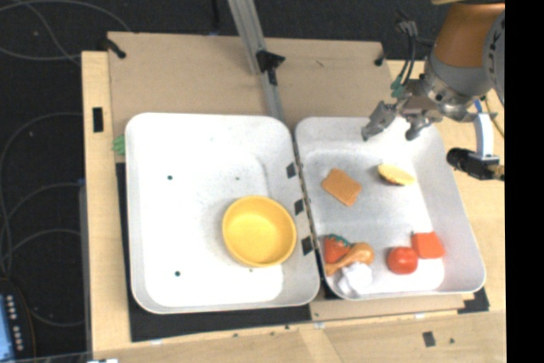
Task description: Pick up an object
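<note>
Hovering open tool (395,127), yellow piece (395,175) just below, apart

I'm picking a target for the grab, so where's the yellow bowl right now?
The yellow bowl sits in the left bin, near its lower right corner, close to the divide with the right bin and apart from the gripper.

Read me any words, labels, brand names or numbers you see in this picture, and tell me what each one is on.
None can be read: the yellow bowl, the food pieces, both white bins and the arm carry no legible text.
</note>
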Action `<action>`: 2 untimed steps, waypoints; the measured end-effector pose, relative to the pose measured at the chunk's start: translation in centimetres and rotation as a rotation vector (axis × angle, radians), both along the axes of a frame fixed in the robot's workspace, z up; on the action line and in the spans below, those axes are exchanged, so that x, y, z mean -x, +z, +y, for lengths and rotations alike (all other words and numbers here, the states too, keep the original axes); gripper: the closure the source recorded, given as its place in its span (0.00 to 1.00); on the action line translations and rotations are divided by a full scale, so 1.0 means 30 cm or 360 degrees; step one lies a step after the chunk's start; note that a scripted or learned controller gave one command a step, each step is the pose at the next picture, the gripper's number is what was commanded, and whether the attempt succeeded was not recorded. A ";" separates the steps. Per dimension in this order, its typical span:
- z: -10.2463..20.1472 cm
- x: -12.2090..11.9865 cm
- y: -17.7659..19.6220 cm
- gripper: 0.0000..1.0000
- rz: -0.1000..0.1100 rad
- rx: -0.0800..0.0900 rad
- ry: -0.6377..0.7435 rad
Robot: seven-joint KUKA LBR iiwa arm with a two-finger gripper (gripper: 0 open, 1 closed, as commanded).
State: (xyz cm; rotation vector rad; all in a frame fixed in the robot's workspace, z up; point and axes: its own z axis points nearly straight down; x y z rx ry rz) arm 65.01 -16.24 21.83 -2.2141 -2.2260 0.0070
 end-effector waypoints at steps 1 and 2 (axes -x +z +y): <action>0.011 0.011 -0.141 0.00 -0.0003 0.0001 -0.0004; -0.008 -0.005 -0.290 0.00 -0.0002 0.0002 -0.0008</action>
